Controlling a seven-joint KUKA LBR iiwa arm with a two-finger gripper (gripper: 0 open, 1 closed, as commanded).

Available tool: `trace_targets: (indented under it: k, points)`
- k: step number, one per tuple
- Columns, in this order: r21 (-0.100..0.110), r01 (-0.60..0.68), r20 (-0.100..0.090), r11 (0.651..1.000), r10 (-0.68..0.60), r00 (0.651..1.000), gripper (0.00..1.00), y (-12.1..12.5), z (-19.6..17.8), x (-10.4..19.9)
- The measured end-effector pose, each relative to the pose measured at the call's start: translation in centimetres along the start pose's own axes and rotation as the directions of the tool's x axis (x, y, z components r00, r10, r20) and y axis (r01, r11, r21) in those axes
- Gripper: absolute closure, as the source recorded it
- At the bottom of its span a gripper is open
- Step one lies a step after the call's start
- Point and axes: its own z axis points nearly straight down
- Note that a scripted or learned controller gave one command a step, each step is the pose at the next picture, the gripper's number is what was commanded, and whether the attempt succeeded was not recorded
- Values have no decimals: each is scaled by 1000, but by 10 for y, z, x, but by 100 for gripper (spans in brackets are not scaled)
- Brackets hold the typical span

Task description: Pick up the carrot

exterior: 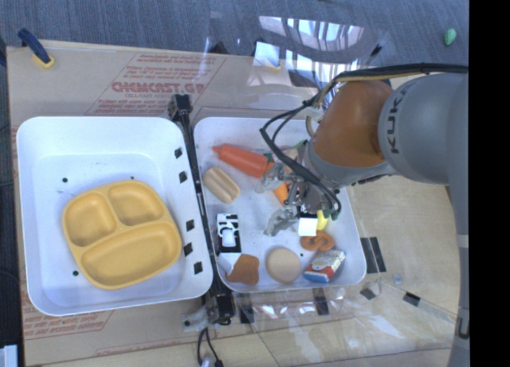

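Not yet picked up — carrot (243, 160) lying flat in the upper part of the right bin (356, 240), just above the hot dog bun (221, 184). Pincer (288, 216) low over the bin's middle, just beside the carrot's right end, nothing seen between its tips; open or closed, impossible to tell. Grasp and lift left to do — judging by the lie.

I see the carrot (241, 159) as an elongated orange piece lying flat on the floor of the right bin (239, 128), in the bin's 11 o'clock sector. Its long axis runs from 10 o'clock to 4 o'clock. I cannot see its 4 o'clock end clearly.
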Motion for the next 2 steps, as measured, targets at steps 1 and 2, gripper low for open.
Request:
trace_targets:
  k: [1, 2]
  points:
    - [1, 7, 4, 1000, -7, 1000, 100, 1, -11, -2]
    - [0, 497, 2, 868, -497, 868, 100, 10, 9, -60]
